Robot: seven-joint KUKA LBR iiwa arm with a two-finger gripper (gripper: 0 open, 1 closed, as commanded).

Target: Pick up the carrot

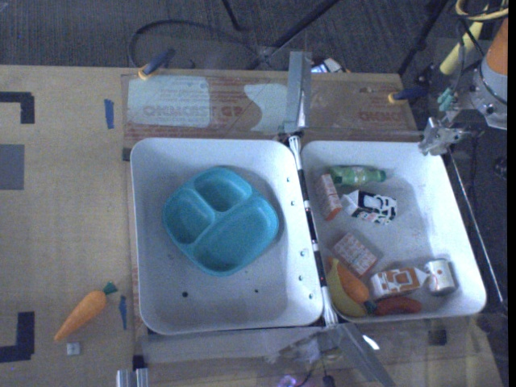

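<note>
The claw [439, 135], its state impossible to tell, hangs over the right bin's [463, 240] far corner, so it should travel down to the carrot [351, 280] lying against the banana [343, 295] at the near-left corner, closing across its width.

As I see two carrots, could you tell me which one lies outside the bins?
The carrot on the bench, left of the left bin; the other lies in the right bin.

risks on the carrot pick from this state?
1. A carrot lies on the bench left of both bins, far from the gripper at the right bin's top right corner; reach may fall short.
2. An orange carrot-like piece sits against the banana, inviting a wrong or cluttered grasp.
</note>
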